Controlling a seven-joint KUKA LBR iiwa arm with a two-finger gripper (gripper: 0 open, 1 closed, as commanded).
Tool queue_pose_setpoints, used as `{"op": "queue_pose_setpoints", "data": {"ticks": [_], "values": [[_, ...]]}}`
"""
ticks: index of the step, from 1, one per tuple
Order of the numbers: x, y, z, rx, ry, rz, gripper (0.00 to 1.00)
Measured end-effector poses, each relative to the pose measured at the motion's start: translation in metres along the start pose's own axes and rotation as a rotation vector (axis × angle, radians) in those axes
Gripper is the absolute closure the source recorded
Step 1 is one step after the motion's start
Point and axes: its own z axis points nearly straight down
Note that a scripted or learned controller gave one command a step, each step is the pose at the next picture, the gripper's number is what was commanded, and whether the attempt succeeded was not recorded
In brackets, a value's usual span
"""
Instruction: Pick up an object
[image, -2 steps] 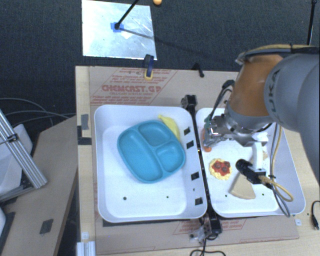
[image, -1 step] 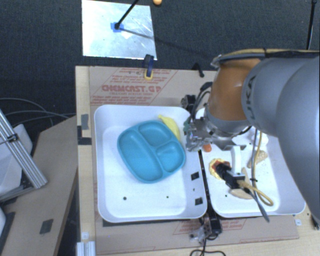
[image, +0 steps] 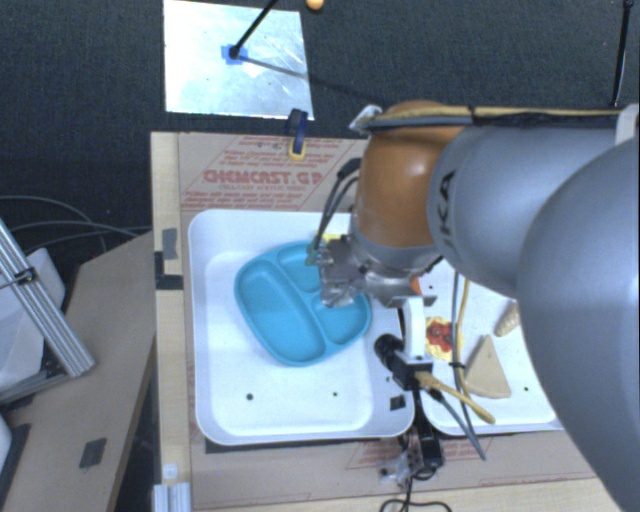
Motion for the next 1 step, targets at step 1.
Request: {"op": "queue_pose_setpoints", "data": {"ticks": [1], "values": [[-0.0323,-0.0486,0.0446,0.011,-0.006,0.015,1.00]]}}
